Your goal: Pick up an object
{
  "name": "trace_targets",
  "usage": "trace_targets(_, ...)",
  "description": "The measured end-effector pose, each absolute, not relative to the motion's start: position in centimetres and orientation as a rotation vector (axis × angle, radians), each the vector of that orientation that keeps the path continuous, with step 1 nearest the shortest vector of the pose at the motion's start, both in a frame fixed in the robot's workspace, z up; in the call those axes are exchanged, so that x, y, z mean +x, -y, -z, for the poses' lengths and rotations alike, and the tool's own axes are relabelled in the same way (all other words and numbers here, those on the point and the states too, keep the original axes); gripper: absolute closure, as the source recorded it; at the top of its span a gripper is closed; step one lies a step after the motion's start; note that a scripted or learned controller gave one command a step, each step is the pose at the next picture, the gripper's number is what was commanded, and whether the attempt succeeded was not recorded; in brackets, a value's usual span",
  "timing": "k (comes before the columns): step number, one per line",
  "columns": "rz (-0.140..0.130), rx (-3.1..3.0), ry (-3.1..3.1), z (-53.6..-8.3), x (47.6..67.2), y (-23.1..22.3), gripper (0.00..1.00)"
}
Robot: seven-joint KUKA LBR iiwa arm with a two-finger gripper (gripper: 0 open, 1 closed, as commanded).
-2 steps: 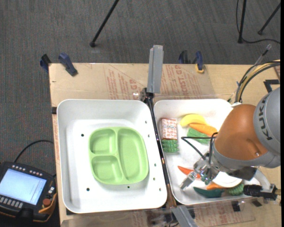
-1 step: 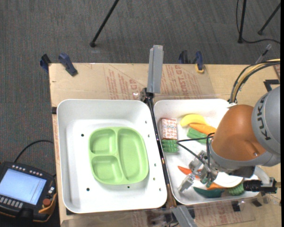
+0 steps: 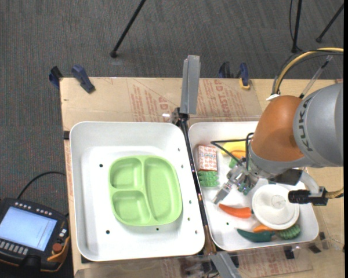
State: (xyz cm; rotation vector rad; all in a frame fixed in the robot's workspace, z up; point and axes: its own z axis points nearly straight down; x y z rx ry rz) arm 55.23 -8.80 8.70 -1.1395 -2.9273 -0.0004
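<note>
Bins: two, white, shallow, smooth plastic with rounded corners; left bin [image 3: 81, 155], right bin [image 3: 217, 236].
Plate: one, pale green, three compartments, rounded-square [image 3: 145, 190], centre of left bin.
Right bin items: one white round bowl [image 3: 274, 208]; one orange carrot [image 3: 235, 211], tapered; one teal pod [image 3: 254, 234]; one patterned packet [image 3: 207, 157]; one green ribbed piece [image 3: 209, 179].
Pincer: [image 3: 222, 196] lower centre-right, above the carrot's left end, fingers slightly apart, gripping nothing.
Tabletop: plywood [image 3: 122, 100].

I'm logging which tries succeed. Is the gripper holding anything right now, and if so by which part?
Nothing is held. The gripper hangs over the right bin, above the orange carrot, with nothing between its fingers.
</note>
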Motion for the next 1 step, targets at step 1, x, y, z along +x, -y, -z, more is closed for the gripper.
trace_targets(1, -0.002, -1.537, 2.733, -8.58, 47.47, 9.01, 0.00)
